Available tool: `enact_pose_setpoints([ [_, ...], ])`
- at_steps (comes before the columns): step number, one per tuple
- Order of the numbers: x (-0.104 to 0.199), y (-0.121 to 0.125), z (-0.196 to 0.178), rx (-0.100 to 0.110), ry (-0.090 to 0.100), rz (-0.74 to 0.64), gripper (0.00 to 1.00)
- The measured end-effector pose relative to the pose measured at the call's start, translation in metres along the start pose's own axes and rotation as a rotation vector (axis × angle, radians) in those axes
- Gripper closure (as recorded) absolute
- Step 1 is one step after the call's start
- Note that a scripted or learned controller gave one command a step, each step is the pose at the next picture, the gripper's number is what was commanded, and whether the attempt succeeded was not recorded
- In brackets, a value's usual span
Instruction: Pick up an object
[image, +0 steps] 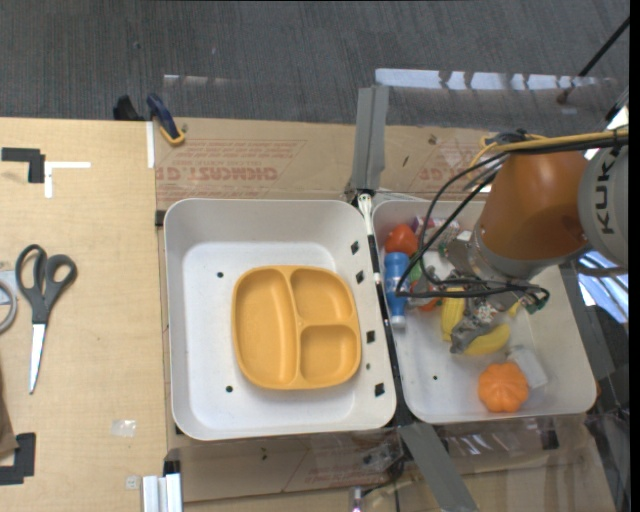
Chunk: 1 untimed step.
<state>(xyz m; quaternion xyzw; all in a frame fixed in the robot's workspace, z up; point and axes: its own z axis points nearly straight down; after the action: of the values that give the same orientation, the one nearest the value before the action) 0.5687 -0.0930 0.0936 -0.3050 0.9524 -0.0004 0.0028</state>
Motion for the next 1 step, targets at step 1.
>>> enact_pose_setpoints([
  [1,-0.0018,-0.0002,-0.0103,0.003,-0.004,-0.002,1.0],
])
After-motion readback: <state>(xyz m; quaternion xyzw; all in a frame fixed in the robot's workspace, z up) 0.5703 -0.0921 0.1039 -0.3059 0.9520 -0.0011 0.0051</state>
